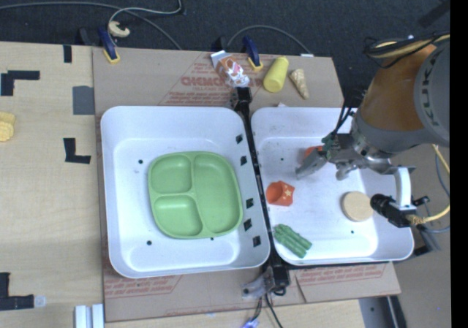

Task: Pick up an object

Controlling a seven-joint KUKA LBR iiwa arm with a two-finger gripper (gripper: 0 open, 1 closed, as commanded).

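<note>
My gripper (324, 169) hangs low over the middle of the right bin (292, 123), its two grey fingers spread apart and open, with only white bin floor between them. A small orange-red piece (314, 150) shows at the gripper's upper left edge; I cannot tell whether it touches a finger. A red block with a yellow mark (280, 193) lies on the floor to the lower left of the gripper. A tan round disc (357, 206) sits to its lower right. A green ridged piece (292, 239) lies near the bin's front wall.
The left bin (124, 136) holds a green divided plate (194, 193). On the cardboard behind the bins lie a yellow bottle (276, 74), a beige cone (300, 83) and a small packet (229, 67). Black clips line the wall between the bins.
</note>
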